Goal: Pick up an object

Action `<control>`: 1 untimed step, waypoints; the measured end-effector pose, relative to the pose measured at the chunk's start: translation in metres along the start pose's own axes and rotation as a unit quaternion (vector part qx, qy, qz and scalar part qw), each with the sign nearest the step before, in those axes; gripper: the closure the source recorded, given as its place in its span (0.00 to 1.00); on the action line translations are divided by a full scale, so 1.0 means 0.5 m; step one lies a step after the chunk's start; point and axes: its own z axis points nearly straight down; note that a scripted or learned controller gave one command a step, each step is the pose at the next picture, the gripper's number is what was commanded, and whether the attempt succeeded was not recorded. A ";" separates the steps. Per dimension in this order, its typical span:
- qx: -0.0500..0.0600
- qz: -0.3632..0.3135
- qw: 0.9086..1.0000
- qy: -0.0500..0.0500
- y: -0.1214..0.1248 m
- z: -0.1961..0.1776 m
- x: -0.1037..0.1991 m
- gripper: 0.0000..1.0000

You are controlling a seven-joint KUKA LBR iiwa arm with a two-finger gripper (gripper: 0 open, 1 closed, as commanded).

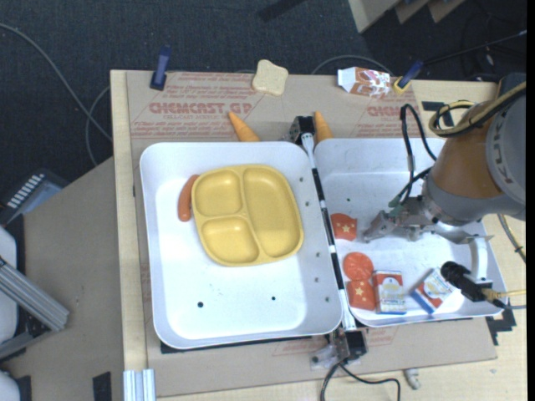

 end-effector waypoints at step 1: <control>-0.002 0.001 1.000 -0.002 0.089 -0.160 -0.150 0.00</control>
